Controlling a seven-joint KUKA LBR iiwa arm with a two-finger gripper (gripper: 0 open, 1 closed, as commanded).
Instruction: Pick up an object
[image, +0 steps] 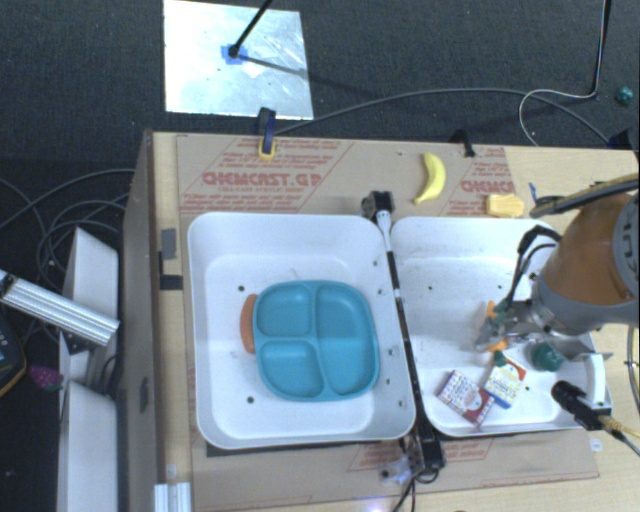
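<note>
The arm (590, 270) reaches into the right bin (440, 250) from the right side, and its jaws (497, 328) are low over the bin floor. They are small and partly covered by the wrist, so I cannot tell how wide they stand, and I cannot tell if something is between them. There is a bit of orange and green colour at the tip, but it is too small to say whether this is an object or a part of the tool.

Several things that could be picked lie near the jaws. Just below them, toward the front wall of the bin, is a small white and red packet (504, 381). Beside that packet, further to the left, lies a red patterned box (463, 393). A dark green round thing (547, 354) lies just to the right of the jaws, close under the wrist. All three rest on the bin floor, so none of them is lifted.

Far to the left of the jaws, in the left bin (230, 270), there is a blue divided plate (316, 338) with an orange thing (246, 322) at its edge. On the tabletop (330, 175) behind the bins lie a banana (432, 177) and a yellow block (505, 206).

In my judgement the task is at the grasp step: the approach is done, but a firm hold and the lift remain.
</note>
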